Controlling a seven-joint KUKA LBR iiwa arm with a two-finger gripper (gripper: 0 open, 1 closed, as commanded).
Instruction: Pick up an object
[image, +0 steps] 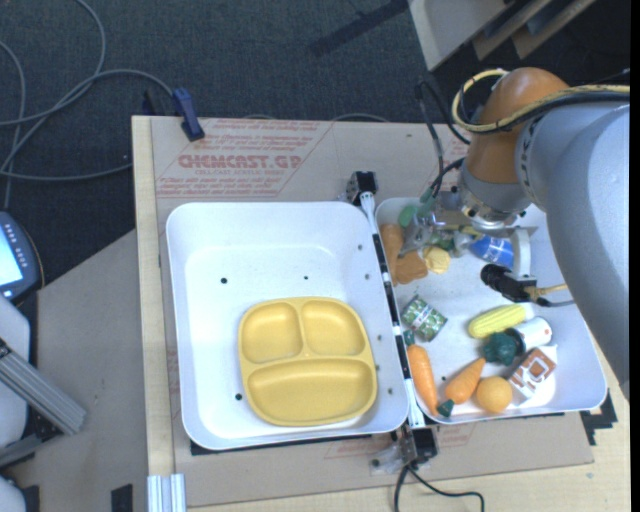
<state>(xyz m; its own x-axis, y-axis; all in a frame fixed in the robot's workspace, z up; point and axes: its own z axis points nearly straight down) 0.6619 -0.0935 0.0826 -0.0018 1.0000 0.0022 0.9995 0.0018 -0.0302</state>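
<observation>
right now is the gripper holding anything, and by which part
Cannot be told: the gripper is down among the toys at the far end of the right bin, its tips hidden.

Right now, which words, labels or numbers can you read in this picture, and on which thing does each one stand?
"CHEMCAST GP": large red print on the brown board under the bins, above the left bin.
Smaller red lines below it on the same board: too blurred to read.
Green packet in the right bin: printed, too small to read.
Small box at that bin's lower right: pattern, no readable text.
</observation>
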